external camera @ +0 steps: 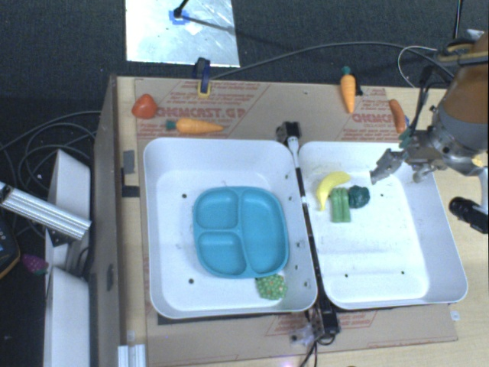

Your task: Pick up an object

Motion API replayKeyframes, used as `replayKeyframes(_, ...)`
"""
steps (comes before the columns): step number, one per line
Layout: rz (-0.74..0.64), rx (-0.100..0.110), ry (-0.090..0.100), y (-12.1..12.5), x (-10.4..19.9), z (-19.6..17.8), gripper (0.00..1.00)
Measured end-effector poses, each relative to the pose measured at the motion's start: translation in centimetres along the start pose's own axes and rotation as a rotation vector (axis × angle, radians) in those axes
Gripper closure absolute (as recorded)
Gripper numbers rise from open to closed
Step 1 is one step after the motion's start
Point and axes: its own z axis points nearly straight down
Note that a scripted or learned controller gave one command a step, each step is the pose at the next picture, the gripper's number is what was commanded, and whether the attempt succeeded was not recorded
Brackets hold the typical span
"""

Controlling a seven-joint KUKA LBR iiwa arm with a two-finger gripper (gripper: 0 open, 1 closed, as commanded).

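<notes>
Right bin [428, 281]: banana [331, 186], fingers [382, 168] near.

A: Arm [466, 121] look?
B: Grey metal body, rounded segs, orange/tan band above wrist. Shiny in spots.
A: Cables?
B: Thin black ones loop off the top, approx. by the band.
A: Working end?
B: Gripper [380, 173] is grey, small, angular; detail too blurry. Dark knob-like part pokes out lower down.

Banana [331, 187], probably touching broccoli [358, 197]
</notes>
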Motion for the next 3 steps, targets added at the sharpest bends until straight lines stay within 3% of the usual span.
replayKeyframes(1, 0.0, 0.002, 0.001, 1.8, 1.3, 16.5, 0.0)
replayKeyframes(2, -0.001, -0.002, 0.0, 2.0, 1.3, 15.3, 1.0)
replayKeyframes(3, -0.002, -0.001, 0.001, -2.4, 4.8, 10.0, 1.0)
